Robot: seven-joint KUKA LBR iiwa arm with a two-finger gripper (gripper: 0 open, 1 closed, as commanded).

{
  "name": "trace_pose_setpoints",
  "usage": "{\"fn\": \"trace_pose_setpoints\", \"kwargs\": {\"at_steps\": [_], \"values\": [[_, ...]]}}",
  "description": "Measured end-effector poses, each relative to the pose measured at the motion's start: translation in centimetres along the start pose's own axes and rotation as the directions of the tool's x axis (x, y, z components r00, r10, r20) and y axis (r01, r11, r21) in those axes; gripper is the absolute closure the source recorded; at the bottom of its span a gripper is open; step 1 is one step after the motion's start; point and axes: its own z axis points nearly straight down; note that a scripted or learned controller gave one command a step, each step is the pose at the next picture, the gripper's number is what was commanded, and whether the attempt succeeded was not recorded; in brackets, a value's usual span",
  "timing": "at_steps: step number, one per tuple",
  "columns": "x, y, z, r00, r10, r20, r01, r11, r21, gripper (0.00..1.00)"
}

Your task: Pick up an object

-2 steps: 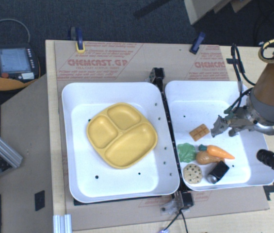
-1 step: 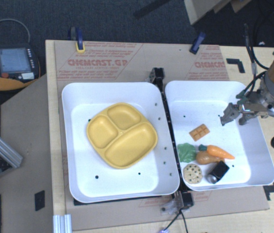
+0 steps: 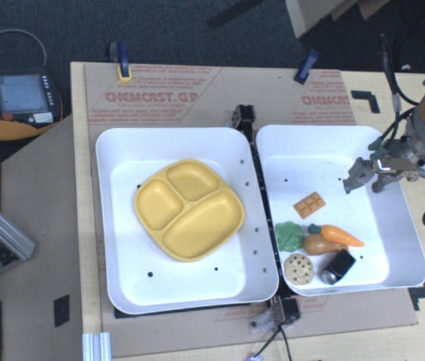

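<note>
The gripper (image 3: 364,174) hangs over the upper part of the right bin (image 3: 325,143) with its fingers spread and nothing between them, which suits an approach rather than a lift. The likely targets lie below it in that bin: a small tan waffle piece (image 3: 309,204) nearest the gripper, then a clustered carrot (image 3: 341,236), green leafy item (image 3: 289,235), round cookie (image 3: 299,268) and black block (image 3: 339,266) crowded toward the bin's front. The waffle piece, apart from the others, looks the easiest pick. A yellow divided plate (image 3: 189,210) fills the left bin (image 3: 114,201).

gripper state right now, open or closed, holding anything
Two-finger gripper: open, holding nothing, above the right white bin, apart from the small tan cracker.
</note>
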Motion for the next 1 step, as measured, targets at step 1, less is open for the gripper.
{"fn": "trace_pose_setpoints", "kwargs": {"at_steps": [1], "values": [[4.92,1.45,-0.23,1.000,-0.004,-0.001,0.004,1.000,0.000,1.00]]}}
